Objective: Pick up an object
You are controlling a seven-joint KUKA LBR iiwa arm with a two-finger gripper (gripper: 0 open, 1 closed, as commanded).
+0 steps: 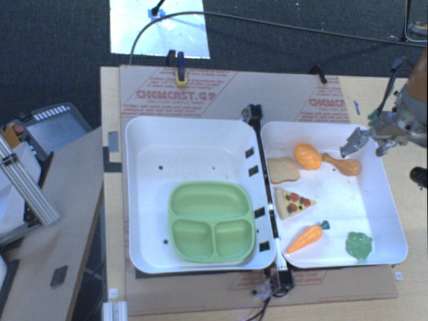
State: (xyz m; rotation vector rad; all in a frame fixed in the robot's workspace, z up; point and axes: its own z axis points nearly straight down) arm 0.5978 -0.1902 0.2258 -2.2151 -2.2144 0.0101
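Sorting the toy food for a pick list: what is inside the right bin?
The right bin holds a chicken drumstick, a bread slice, a pizza slice, a carrot and a green leafy piece. Nothing is stacked or covered.

The left bin (144, 179) has open floor across its far half; a green tray (212, 221) fills the near middle.

In the right bin (394, 229), the far left is crowded: drumstick (319, 159), bread (283, 170) and pizza (293, 202) lie close together, drumstick touching bread. A carrot (307, 238) and a green piece (359, 245) sit near the front, apart. Bare floor runs down the right side between drumstick and green piece.

The gripper (367, 143) hangs over the bin's far right rim, fingers spread, nothing between them.
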